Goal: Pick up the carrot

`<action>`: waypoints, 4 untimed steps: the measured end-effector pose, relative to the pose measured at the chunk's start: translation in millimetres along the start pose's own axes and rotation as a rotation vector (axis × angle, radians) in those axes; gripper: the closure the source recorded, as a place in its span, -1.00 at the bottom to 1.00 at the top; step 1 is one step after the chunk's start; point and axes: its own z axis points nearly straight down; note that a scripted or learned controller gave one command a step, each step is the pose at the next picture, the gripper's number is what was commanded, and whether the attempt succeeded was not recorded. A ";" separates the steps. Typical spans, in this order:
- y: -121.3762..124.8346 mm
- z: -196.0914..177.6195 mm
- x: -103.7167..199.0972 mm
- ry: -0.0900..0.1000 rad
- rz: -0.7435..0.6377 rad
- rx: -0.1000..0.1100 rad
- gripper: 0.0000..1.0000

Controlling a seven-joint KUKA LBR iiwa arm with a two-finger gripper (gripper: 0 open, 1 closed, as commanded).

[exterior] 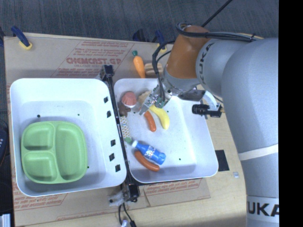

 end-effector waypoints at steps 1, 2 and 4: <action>17.9 -213.7 42.7 -0.024 0.250 -0.026 1.00; 40.0 -170.1 136.6 -0.014 0.500 -0.023 1.00; 38.2 -150.6 82.7 -0.014 0.456 -0.022 1.00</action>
